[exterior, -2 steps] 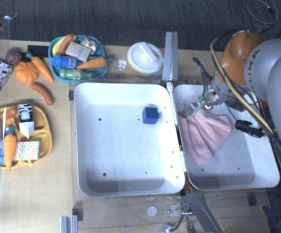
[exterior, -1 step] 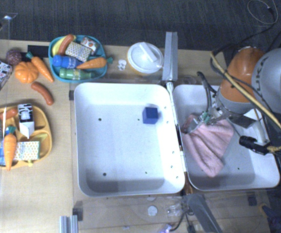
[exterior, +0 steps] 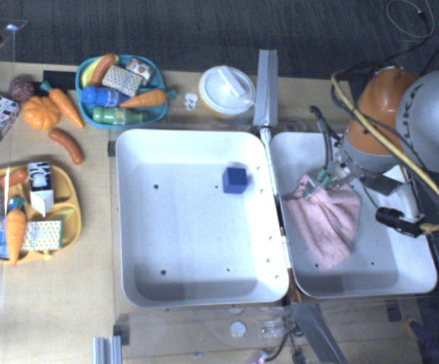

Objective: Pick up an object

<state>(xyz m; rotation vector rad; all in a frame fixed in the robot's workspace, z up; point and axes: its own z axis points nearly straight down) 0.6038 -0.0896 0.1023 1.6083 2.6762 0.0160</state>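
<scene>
Left bin point(exterior: 136, 203) as landmark: cube point(exterior: 235, 179) inside it, toward its right rear. Right bin point(exterior: 409, 275) touches its right side, holding cloth point(exterior: 327, 218). Lidded bowl point(exterior: 227, 91) behind it. Two toy-food trays left of it.

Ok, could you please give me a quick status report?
Pincer down at pink cloth, right bin. Grip unconfirmed. Blue cube alone, left bin.

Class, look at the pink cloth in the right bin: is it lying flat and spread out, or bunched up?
Bunched up. The pink cloth is gathered to a peak at the gripper and hangs in folds.
</scene>
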